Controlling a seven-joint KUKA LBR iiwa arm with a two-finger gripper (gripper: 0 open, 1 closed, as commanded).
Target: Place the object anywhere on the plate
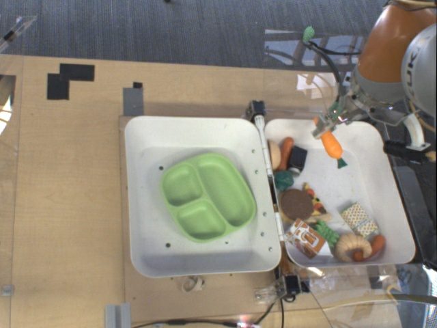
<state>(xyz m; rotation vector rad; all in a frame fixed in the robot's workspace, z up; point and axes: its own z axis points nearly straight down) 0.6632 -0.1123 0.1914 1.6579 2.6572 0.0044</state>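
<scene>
Claw (332, 123) sits over the far end of the right bin (390, 183), pinching the top of a toy carrot (332, 145); carrot hangs from it tilted, green tip pointing down and toward the near side, clear of the bin floor as far as I can judge. Looks like a light hard-plastic piece, stiff, probably slick, and tapered, so a grip at the thick orange end is sensible but could let it swing or slip; mid-body would be steadier. Target is the green three-compartment plate (207, 195), lying in the left bin (143, 251), well apart from the carrot, with the bin divider (268, 176) between. Other toy food stays piled along the right bin's left and near sides: brown cookie (296, 203), croissant (355, 246), a small carton (305, 238). Bins rest on a light wood table (61, 203); dark carpet (136, 19) beyond, cables at the near edge.
</scene>
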